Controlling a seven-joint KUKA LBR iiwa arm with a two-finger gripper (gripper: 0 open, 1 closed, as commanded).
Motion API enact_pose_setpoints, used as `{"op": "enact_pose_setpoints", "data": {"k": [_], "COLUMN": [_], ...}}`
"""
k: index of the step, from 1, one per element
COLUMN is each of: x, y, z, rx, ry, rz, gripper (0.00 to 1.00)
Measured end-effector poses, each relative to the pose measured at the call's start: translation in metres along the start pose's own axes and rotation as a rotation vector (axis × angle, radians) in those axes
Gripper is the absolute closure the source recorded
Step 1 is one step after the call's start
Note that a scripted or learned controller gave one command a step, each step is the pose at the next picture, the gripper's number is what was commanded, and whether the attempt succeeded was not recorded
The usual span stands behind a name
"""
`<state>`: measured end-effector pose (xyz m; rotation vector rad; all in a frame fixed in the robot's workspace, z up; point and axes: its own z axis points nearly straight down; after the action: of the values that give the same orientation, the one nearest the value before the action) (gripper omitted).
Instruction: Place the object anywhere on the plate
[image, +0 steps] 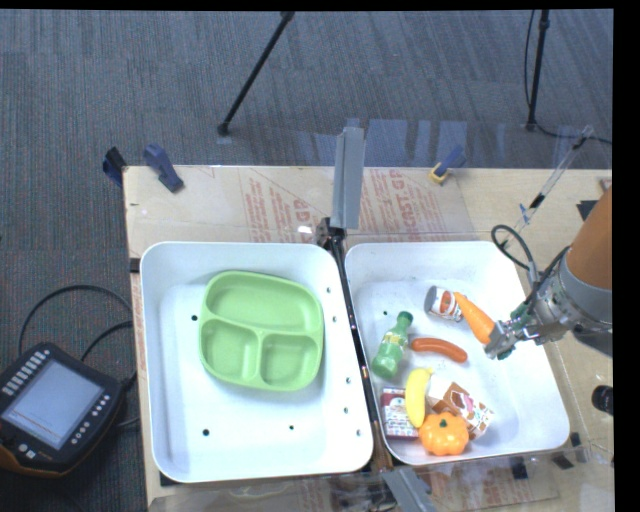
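A green three-compartment plate (263, 331) lies in the left white bin (170, 400). In the right bin (540, 410) are several toy foods. An orange carrot (476, 317) lies slanted near the bin's middle right, with a small can (443, 301) at its upper end. My gripper (501, 344) hangs low over the right bin, right at the carrot's lower right end. I see nothing clearly held between its tips. A red sausage (438, 348) lies just left of the gripper.
A green bottle (391, 346) leans near the right bin's left wall. A banana (417, 396), a small pumpkin (444, 434) and two snack boxes (464, 405) crowd the front. A grey post (348, 180) stands behind the bins. A teach pendant (50, 405) lies on the floor, left.
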<state>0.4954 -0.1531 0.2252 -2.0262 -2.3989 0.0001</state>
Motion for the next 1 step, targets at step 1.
{"op": "enact_pose_setpoints", "data": {"k": [1], "x": [0.0645], "y": [0.082], "z": [0.0351], "rx": [0.005], "ry": [0.001], "rz": [-0.003], "gripper": [1.0]}}
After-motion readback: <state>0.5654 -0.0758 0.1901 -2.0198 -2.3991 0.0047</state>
